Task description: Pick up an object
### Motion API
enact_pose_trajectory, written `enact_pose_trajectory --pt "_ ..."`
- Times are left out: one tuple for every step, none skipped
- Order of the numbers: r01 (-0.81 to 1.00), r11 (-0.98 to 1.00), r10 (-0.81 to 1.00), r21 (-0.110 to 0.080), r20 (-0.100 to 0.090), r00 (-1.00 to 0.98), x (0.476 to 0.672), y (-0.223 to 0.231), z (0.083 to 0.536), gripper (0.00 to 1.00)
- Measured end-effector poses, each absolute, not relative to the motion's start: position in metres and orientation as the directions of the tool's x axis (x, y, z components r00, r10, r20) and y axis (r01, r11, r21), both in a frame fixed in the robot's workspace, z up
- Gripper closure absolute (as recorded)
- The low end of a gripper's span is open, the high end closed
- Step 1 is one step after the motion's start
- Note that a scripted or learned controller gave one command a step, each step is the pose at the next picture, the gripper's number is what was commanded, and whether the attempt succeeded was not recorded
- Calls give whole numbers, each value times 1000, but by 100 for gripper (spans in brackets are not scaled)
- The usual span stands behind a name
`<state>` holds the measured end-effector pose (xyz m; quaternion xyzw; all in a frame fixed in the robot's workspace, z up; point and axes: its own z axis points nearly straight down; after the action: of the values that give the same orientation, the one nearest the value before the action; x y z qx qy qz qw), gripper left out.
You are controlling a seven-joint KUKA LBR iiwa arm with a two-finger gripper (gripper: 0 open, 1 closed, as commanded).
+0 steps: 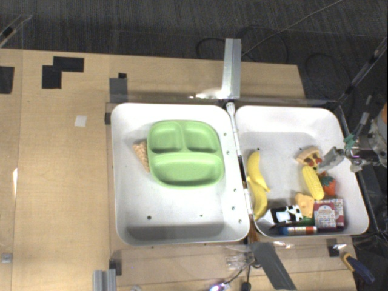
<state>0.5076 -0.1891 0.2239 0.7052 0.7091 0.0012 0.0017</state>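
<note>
Here my pincer (333,158) hangs over the right bin (285,123), reaching in from its right edge, with its grey tip just beside the pizza slice (310,157) and just above the corn cob (313,182). From this slanted look down I cannot tell how my pincer is set, and I see nothing held in it.

The things I could pick up are crowded in the lower right part of that bin. The corn cob lies tilted, with something red (329,187) tucked against its right side. Below it sits an orange wedge (305,204), and next to that a small box (329,214) with a red and white label, close to the bin's front corner. A little black and white thing (287,213) lies left of the box, and a marker (294,229) rests along the front wall. Two bananas (257,182) lie near the divider, one above the other.

The left bin (182,223) holds a green divided plate (184,153), upright and near the middle. A tan waffle-like piece (141,154) peeks out from under the plate's left edge, touching it.
</note>
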Motion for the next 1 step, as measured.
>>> enact_pose_trajectory --pt "998 56 998 3 -1 -56 524 -194 114 0"
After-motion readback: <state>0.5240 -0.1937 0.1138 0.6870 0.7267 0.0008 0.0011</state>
